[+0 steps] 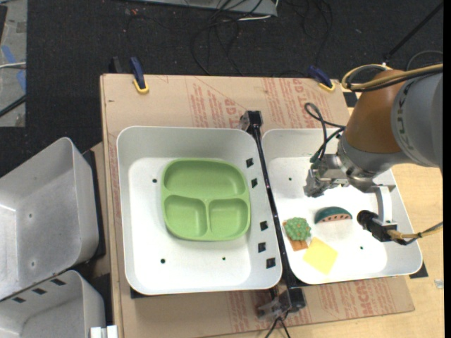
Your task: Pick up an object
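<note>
So the grey arm with the orange band reaches in over the right-hand shallow white bin (pixel 402 259), and its two-finger gripper (pixel 318 182) hangs in the upper part of that bin; from this angle I honestly cannot tell how the gripper is set, and nothing visibly sits in it, so I'd call the pick not done yet.

Using the right bin as the landmark: three candidates lie on its floor, all toward the near side; a small watermelon-slice toy with a green rind and red flesh (pixel 332 215) sits around the middle of the bin, just below the gripper; a little green broccoli-like toy on an orange base (pixel 297 232) is by the bin's left wall; a flat yellow square piece (pixel 320 256) lies near the front edge, just beside the broccoli thing.

My guess is the melon slice is the target since it's closest; its long axis runs roughly left-right across the bin, curved rind side facing the gripper, flat edge toward the front; what's left is the descent, the grab and the lift.

Left of the right bin, the other white bin (pixel 134 210) holds a pale green divided plastic plate (pixel 206 199).
</note>
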Robot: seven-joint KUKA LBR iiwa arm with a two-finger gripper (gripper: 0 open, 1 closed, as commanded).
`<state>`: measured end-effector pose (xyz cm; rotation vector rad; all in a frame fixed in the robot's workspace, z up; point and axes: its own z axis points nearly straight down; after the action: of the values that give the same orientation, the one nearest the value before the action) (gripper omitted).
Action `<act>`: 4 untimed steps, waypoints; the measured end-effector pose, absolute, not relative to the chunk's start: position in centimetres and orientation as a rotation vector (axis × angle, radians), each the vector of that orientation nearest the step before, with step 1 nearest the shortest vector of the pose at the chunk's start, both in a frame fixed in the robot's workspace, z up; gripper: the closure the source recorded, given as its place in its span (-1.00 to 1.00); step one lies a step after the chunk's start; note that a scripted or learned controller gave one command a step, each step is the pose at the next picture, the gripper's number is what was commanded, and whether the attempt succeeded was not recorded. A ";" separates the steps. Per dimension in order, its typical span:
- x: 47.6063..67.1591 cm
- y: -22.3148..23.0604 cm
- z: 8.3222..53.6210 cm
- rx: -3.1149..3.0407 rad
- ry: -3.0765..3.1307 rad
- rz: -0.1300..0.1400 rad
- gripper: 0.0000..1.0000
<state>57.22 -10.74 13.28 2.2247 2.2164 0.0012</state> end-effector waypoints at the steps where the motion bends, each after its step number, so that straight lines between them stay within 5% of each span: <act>1: 56.5 -10.1 18.5 2.215 2.221 0.006 1.00; 2: 56.7 -10.1 23.8 2.213 2.221 0.006 1.00; 4: 59.7 0.1 21.9 2.212 2.231 0.003 1.00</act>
<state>59.73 0.14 21.89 2.2119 2.2310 0.0030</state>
